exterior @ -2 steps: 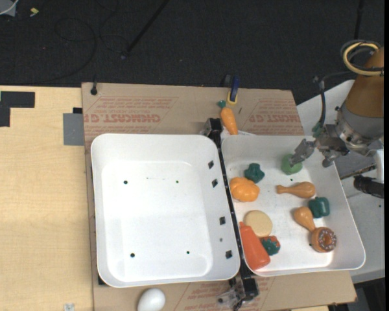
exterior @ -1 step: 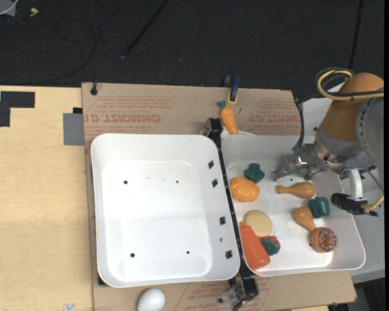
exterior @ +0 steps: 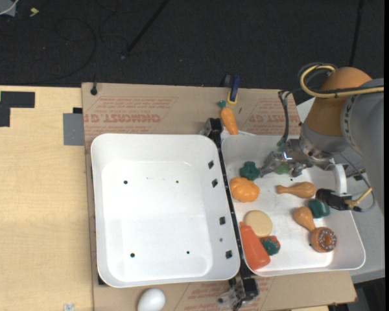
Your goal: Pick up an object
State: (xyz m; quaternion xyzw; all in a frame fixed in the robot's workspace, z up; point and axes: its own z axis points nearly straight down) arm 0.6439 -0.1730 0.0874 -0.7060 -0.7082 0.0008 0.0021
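Observation:
My gripper [exterior: 284,164] hangs low over the back of the right bin [exterior: 350,254], with the grey arm and its orange band behind it to the right. A small greenish bit shows right under the gripper. Toys lie around it in the right bin: a dark green piece [exterior: 249,170] to its left, an orange fruit [exterior: 244,189], a tan drumstick [exterior: 297,189] just in front of it, a second drumstick [exterior: 304,218], a teal piece [exterior: 319,207], a chocolate doughnut [exterior: 323,239], a beige bun [exterior: 258,222], a red bottle [exterior: 253,246] and a small teal toy [exterior: 270,243].
The left bin [exterior: 100,173] lies beside the right one, with a black divider [exterior: 222,193] between them. A carrot [exterior: 229,120] rests at the back rim of the right bin below a blue-yellow clamp [exterior: 232,89]. A white egg [exterior: 152,299] lies on the cardboard in front of the left bin.

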